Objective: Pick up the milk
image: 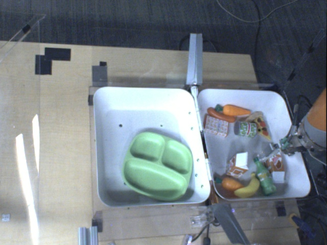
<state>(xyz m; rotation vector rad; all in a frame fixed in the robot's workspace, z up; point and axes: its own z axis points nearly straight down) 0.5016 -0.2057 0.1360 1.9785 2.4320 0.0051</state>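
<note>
at the right bin's (296, 188) far edge the gripper (284, 146) hovers; whether its jaws are parted i cannot tell. milk carton (239, 163) lies mid-bin, beside banana (248, 188) and green bottle (264, 179). best descend squarely over it, avoiding neighbours.

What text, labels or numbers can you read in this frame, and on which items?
None readable.
Printed red carton: print blurred.
Green-banded can: label too small.
Milk carton: markings unreadable.
Green bottle: label blurred.
Green tray: no text.
</note>
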